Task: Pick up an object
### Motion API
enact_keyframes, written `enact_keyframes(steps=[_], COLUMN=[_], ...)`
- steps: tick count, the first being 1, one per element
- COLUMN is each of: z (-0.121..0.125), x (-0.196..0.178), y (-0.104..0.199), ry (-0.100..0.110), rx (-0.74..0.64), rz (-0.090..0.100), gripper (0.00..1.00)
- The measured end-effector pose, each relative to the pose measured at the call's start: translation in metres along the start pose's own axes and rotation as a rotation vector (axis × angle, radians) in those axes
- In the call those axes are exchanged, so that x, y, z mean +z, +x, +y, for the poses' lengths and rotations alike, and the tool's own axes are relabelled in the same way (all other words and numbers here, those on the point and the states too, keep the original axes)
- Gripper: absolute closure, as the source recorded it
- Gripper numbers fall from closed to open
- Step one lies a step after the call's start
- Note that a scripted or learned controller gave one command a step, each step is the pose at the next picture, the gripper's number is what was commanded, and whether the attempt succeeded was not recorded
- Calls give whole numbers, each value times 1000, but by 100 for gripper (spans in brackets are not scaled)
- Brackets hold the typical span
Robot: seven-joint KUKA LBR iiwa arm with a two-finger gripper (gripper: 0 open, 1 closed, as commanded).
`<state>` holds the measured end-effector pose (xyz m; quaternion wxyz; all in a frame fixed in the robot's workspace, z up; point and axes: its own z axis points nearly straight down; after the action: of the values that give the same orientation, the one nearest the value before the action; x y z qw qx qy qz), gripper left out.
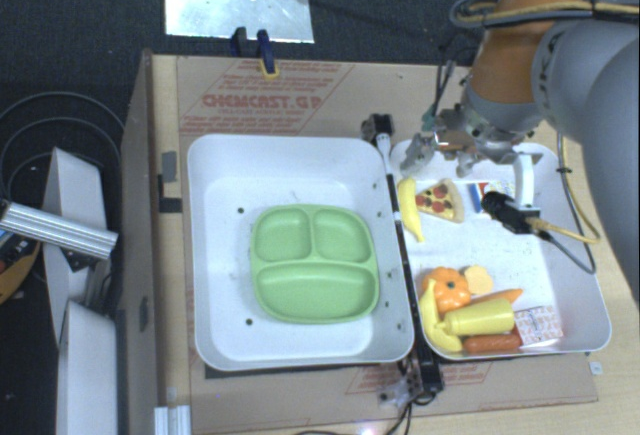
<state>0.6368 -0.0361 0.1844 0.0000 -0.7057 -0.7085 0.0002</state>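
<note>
Toy food heap [478, 311] (right bin [580, 313]); pincer [442, 155] above pizza slice [440, 200]

Red print "CHEMCAST GP" on brown protective sheet [262, 101] behind bins; smaller lines under it unreadable.

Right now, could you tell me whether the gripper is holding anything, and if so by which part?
Nothing is held. The gripper hangs over the far end of the right bin, above the pizza slice and banana, with nothing between its fingers.

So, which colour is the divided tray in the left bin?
Light green tray, clearest in the camera view.
</note>
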Motion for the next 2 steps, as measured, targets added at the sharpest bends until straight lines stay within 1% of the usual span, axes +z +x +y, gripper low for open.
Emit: enact_keyframes(steps=[1, 2], z=[-16, -15], x=[0, 61], y=[0, -51], ry=[0, 3], rx=[4, 7], rz=[0, -2], gripper=[0, 0])
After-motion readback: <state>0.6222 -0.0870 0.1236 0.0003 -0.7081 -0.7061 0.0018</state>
